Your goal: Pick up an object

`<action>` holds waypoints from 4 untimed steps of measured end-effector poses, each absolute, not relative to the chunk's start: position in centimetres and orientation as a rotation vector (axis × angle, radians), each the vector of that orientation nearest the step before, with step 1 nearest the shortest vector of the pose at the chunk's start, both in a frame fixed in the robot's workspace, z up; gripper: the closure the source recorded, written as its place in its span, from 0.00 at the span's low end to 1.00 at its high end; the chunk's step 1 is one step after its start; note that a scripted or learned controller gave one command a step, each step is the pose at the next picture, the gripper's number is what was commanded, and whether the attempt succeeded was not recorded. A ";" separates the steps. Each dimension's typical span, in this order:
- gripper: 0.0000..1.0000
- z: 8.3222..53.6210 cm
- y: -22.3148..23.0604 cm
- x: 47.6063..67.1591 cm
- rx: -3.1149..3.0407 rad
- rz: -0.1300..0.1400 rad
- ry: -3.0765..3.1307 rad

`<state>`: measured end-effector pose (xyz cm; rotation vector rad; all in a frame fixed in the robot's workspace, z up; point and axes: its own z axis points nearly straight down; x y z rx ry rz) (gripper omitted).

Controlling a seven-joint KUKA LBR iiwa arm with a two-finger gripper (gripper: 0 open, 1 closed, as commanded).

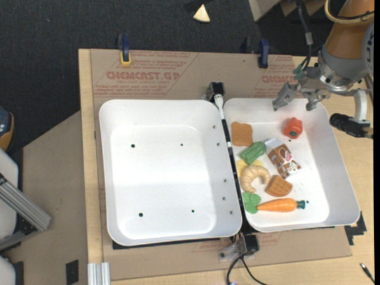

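My gripper hangs above the far edge of the right bin, its two fingers spread apart and nothing between them. Just below it lies a small red tomato-like piece. Further in the bin are a tan toast slice, a green piece, a brown wrapped snack, a croissant, a waffle piece and an orange carrot.
The left bin sits beside the right one, with a black divider clip at the far end of their shared edge. Blue clamps hold the cardboard base at the back.
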<state>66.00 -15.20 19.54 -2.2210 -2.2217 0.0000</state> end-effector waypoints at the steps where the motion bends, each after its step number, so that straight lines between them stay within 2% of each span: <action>1: 0.00 8.0 -21.9 66.1 -2.204 -0.008 -2.199; 2: 0.00 8.6 -21.9 59.9 -2.214 -0.009 -2.219; 3: 0.00 8.4 -17.9 54.8 -2.216 0.002 -2.217; 4: 0.00 8.5 -15.5 62.9 -2.215 0.001 -2.225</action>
